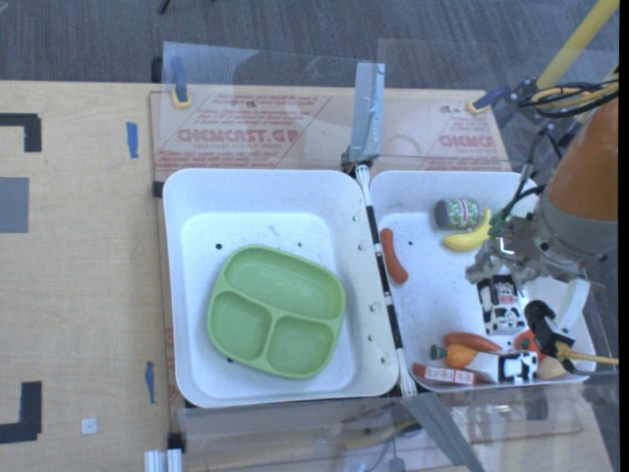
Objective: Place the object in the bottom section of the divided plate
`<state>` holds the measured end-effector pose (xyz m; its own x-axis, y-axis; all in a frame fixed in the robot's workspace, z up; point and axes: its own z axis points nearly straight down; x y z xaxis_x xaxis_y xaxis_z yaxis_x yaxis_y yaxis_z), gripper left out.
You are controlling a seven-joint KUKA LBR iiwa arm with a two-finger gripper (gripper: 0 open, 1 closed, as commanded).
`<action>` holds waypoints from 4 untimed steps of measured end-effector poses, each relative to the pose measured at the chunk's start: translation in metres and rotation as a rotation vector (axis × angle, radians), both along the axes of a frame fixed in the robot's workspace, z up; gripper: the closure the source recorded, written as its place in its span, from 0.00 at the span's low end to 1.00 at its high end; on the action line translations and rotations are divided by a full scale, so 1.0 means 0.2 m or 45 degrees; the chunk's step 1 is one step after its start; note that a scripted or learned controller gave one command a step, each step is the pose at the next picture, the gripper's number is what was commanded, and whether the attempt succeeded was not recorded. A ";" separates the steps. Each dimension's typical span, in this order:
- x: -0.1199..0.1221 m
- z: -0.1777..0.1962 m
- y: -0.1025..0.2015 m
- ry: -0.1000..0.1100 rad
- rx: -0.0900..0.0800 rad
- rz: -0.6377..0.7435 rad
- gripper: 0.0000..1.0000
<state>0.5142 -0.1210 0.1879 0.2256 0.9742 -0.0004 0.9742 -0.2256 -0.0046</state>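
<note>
A small green can (460, 212) lies just up and left of the pincer (503, 285), with a yellow banana (466, 238) touching its lower side. Farther left, a red sausage (394, 256) rests near the bin wall (371, 226). Below the pincer sit a carrot (472, 342) and a black-and-white cow figure (517, 366) (partly jumbled with other small toys). The wooden bench (79, 264) lies well left.

Grey arm (580, 200) from the right, wrist bent downward, tool (503, 288) low, apparently pointing straight down.
</note>
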 end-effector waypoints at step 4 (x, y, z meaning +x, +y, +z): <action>0.44 0.09 0.93 0.000 -0.002 0.191 0.00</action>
